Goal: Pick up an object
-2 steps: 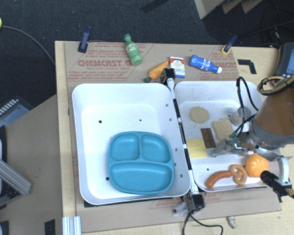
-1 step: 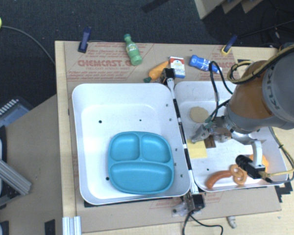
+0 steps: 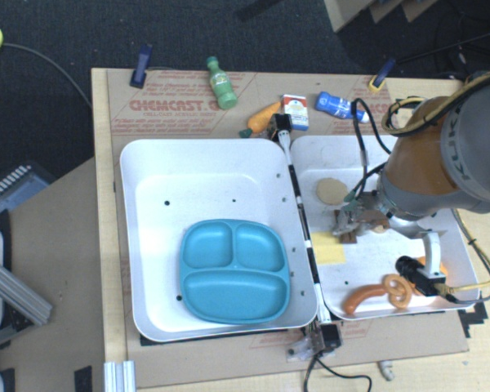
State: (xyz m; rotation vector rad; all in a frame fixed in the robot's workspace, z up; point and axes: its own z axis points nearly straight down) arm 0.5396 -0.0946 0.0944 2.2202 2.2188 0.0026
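The right bin (image 3: 441,243) holds a tan round disc (image 3: 331,191), a yellow square slice (image 3: 327,251), a brown sausage (image 3: 361,297), a pretzel (image 3: 398,291) and an orange piece (image 3: 433,261) by a black fitting. My gripper (image 3: 348,225) reaches down into this bin's left part, just below the tan disc and just above the yellow slice. Its tip is dark and small, and something brownish sits at it that I cannot make out. The grey arm with its orange band (image 3: 420,166) covers the bin's upper right.
The left bin (image 3: 147,178) holds a blue divided plate (image 3: 234,269). Behind the bins on the board lie a green bottle (image 3: 222,84), a carrot (image 3: 264,117), a small carton (image 3: 295,111), a blue can (image 3: 336,105) and two clips. Cables run over the right bin.
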